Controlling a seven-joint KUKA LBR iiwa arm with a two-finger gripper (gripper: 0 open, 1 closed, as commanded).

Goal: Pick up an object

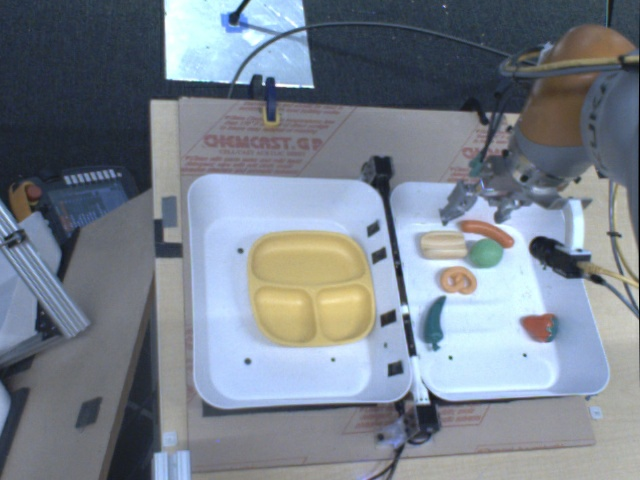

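Yellow three-compartment plastic tray [306,288] in left white bin [215,268] | right white bin [575,358]: small toy foods, right half open | gripper [484,204] spread, holding nothing, over back rim

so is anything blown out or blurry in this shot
In the camera view, the foil sheet at the top glares; the white bins look bright but keep detail; the hand is slightly soft; the toy foods, such as the green pepper, stay fairly sharp.

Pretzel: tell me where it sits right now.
The pretzel lies in the right bin, left of its middle, just below the pale bread roll and the green ball, with the green pepper below it.
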